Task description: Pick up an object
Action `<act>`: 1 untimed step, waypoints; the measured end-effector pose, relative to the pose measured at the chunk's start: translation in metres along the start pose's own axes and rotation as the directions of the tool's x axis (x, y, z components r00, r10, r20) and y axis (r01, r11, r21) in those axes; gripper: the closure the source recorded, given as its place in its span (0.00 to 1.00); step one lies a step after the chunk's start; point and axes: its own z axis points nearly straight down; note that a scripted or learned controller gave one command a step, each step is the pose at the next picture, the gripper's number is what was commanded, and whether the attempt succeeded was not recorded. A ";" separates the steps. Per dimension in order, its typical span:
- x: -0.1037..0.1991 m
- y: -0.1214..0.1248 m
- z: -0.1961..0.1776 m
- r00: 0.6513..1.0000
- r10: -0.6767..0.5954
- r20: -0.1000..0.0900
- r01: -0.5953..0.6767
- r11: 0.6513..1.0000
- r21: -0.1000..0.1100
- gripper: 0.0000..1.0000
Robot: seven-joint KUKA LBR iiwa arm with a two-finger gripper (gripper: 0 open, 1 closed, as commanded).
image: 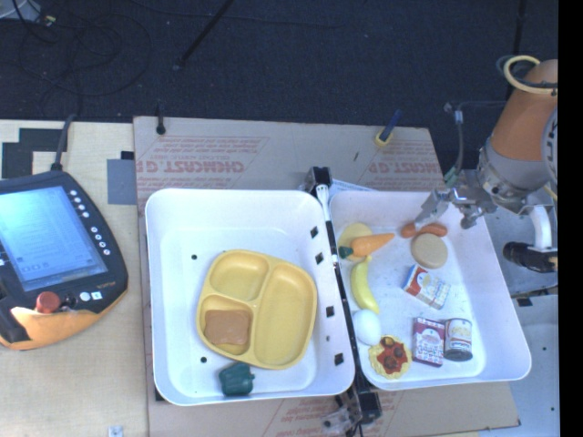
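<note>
My gripper hovers over the back right corner of the right bin, fingers spread open with nothing between them. Just below and left of it lies a small red sausage, with a round tan bun in front of that. Further left are an orange carrot, a yellow lemon, a banana and a white egg. A white and red packet, a red box, a small can and a pizza slice fill the bin's front.
The left bin holds a yellow divided plate with a brown toast on it, and a green pepper at the front. A tablet pendant lies at far left. A black divider separates the bins.
</note>
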 end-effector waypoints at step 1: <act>0.034 -0.042 0.072 1.000 0.002 0.001 -0.002 1.000 -0.002 0.00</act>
